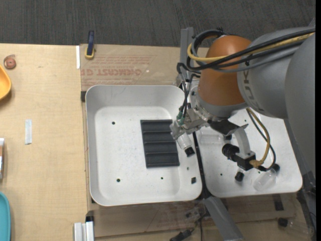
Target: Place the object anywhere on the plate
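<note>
The tool (183, 140) hangs low at the right edge of the dark ribbed plate (160, 143) in the left bin (100, 149), positioned for placement; whether it grips anything cannot be told.

Two white bins (100, 149), one black plate (159, 143)

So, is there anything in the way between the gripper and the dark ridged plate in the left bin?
Nothing visible stands between them. The gripper hangs just beside the right edge of the dark ridged plate, inside the left bin. I cannot tell whether it carries the object.
</note>
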{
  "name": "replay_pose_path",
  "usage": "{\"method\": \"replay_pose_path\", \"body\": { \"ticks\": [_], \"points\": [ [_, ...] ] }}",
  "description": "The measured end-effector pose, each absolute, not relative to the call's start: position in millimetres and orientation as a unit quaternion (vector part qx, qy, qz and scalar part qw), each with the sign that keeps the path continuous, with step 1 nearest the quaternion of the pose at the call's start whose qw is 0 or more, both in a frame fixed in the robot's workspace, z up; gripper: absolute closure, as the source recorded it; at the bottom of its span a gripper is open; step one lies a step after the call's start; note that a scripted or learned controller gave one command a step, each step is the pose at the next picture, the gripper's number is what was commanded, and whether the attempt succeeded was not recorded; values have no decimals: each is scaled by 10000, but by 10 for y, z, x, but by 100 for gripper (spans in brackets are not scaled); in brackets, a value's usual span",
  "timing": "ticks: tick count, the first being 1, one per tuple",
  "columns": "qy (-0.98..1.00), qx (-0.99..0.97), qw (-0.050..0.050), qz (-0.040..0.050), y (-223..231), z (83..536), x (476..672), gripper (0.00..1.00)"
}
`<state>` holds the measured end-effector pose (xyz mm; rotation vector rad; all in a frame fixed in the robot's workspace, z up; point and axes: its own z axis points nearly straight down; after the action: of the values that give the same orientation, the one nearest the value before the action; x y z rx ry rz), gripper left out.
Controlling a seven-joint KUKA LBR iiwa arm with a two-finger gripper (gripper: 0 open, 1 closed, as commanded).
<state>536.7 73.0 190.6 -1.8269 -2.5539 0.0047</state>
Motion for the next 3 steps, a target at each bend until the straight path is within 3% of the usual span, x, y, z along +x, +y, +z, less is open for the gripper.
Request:
{"method": "replay_pose_path", "body": {
  "ticks": [1,2,3],
  "points": [
    [-9566,-2913,-2,3,1212,2300,5558,100],
    [-9934,-1149,2,0,1437,2364,5005,100],
    [-9740,-2267,1,8,1728,2412,5352,100]
  ]
}}
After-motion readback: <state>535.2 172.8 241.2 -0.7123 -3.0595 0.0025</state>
